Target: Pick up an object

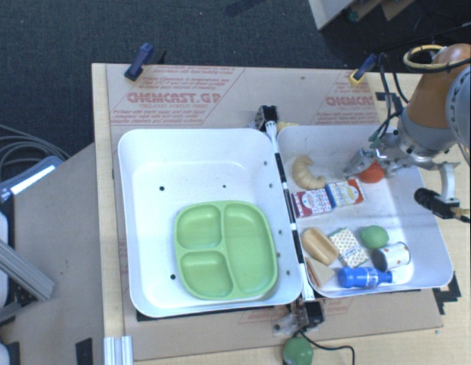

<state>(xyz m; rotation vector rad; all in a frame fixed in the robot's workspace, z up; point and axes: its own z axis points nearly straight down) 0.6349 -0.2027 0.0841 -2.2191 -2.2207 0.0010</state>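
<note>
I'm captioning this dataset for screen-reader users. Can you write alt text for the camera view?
A grey-and-orange robot arm reaches from the right into the right white bin, its gripper beside a red object among food items. The left white bin holds a green divided plate.

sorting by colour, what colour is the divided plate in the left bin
Light green divided plate, clearest in the camera view.

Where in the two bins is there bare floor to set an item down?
The left bin has bare floor behind and left of the green divided plate. The right bin is crowded: croissant, milk carton, blue bottle and the gripper. Only a strip along its far wall looks free.
</note>
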